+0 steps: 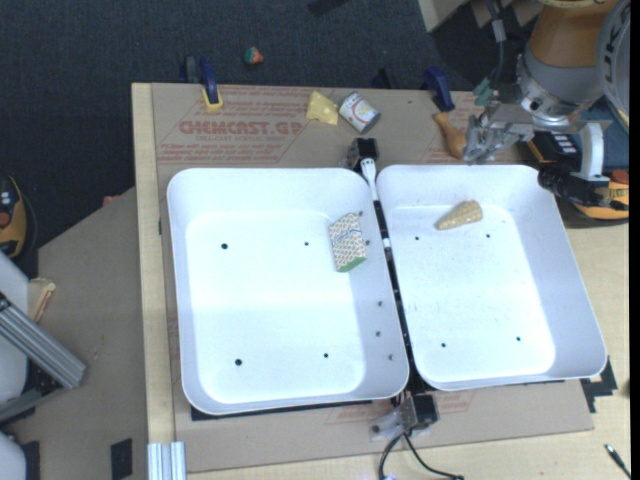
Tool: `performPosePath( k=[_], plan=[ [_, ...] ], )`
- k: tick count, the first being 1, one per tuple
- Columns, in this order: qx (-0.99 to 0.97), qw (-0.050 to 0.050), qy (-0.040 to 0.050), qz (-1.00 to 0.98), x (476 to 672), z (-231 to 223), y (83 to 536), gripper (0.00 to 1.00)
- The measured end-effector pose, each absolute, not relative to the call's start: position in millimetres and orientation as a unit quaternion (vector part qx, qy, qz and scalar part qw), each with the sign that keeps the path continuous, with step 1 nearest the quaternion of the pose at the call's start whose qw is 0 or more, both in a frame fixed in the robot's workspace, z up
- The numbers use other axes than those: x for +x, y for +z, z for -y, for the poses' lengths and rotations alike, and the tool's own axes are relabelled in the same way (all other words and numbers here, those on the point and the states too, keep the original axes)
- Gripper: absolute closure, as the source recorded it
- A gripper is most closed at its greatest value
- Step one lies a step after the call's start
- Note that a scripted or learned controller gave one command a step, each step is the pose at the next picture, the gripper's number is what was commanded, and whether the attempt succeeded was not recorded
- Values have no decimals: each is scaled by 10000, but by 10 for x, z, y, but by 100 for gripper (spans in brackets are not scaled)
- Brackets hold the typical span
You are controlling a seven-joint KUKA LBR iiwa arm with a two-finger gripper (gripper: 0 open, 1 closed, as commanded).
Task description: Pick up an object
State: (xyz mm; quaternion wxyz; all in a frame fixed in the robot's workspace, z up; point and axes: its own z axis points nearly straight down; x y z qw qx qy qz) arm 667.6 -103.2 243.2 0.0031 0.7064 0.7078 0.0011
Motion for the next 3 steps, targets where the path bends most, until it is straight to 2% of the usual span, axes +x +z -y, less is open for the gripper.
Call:
performPosePath(
  k=[1,2,3],
  plan=[
    [7048,45,48,-7094,6519,444,3589,100],
    [7104,71,10,-7037,6616,1590,4227,100],
    [7053,-41,-19,-7089,6584,915,3318,100]
  ],
)
